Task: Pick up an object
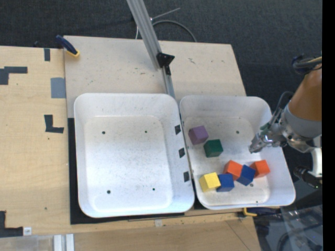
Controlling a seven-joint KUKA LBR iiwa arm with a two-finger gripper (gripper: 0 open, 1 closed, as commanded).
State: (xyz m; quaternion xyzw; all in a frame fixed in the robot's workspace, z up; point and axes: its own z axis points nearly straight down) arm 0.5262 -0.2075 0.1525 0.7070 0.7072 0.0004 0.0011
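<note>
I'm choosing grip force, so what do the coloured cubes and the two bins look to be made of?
The purple cube, green cube and yellow cube look like painted wood or solid plastic: flat matte colour, crisp edges, no glare. Which one, I cannot tell. The right bin and left bin look like thin moulded white plastic: rounded rims, smooth walls, dark scuff speckles.

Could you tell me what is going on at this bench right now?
A robot arm reaches in from the right, with its gripper over the right-hand bin. That bin contains several small blocks: purple, green, yellow, two blue and two orange. The gripper is near the bin's right side, above the orange and blue blocks, and nothing shows between its fingers yet.
</note>
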